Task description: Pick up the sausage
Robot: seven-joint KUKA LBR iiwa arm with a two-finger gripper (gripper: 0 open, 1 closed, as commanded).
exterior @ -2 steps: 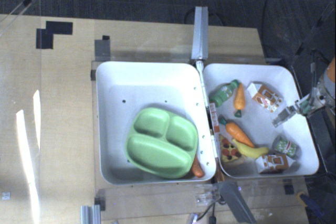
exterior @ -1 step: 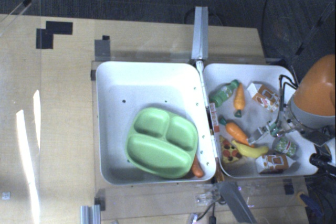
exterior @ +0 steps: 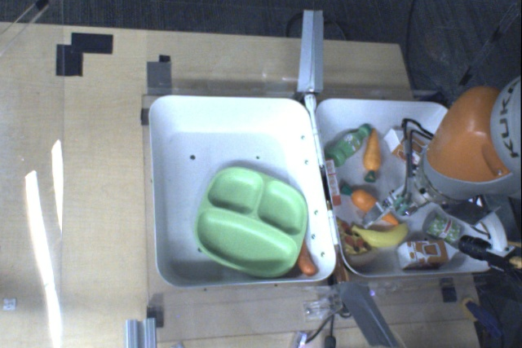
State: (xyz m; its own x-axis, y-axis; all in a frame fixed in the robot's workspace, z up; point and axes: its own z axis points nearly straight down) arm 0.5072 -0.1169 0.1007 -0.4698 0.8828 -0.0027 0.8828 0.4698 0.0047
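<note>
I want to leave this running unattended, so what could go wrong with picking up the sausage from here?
1. The gripper is low in the crowded right bin, close to the banana and the orange; it could grab or knock one of those.
2. What looks like the sausage lies in the left bin, squeezed between the green plate and the bin wall, leaving little room to reach it.

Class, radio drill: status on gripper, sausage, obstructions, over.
Gripper low in right bin, by banana. Likely sausage in left bin, against green plate. Plate crowds it.
</note>
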